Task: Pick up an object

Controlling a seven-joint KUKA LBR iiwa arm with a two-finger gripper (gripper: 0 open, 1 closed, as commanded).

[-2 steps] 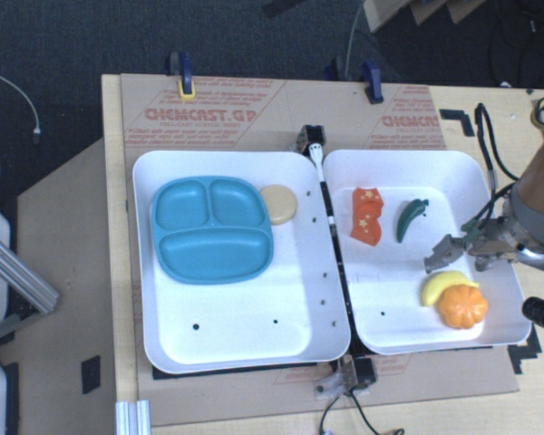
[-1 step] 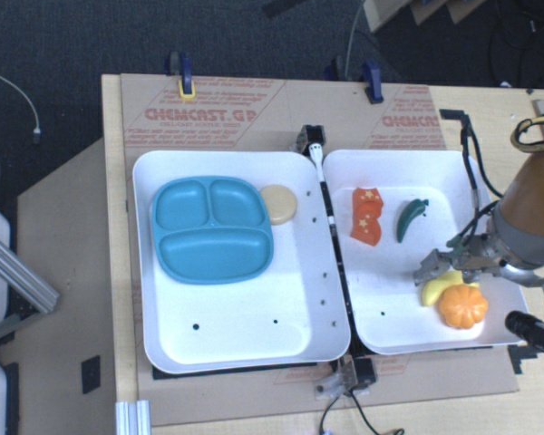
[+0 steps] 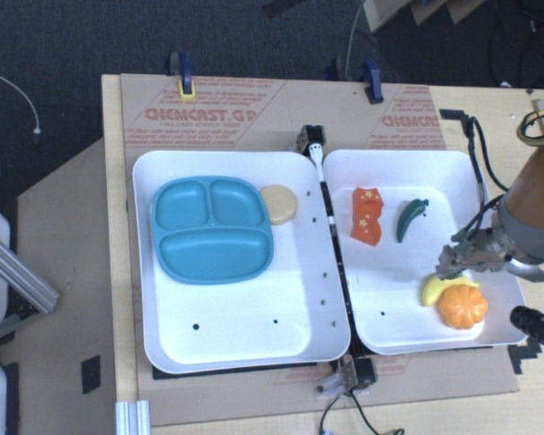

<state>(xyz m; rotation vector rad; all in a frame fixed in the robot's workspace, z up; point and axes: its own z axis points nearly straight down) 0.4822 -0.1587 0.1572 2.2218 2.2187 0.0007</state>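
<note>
In the right bin (image 3: 390,329) lie a red toy (image 3: 366,216), a dark green pepper (image 3: 411,217), a yellow piece (image 3: 432,290) and an orange pumpkin (image 3: 461,305). The yellow piece and the pumpkin touch each other near the bin's front right. My gripper (image 3: 460,263) hangs low just above and behind these two, at the end of the grey arm that comes in from the right. Nothing visibly rides in it.
The left bin (image 3: 245,329) holds a blue divided plate (image 3: 214,229) and a cream round disc (image 3: 278,204) beside the plate's far right corner. A black cable (image 3: 476,157) runs along the right bin's far right side. Blue clamps (image 3: 372,80) sit at the bench's back edge.
</note>
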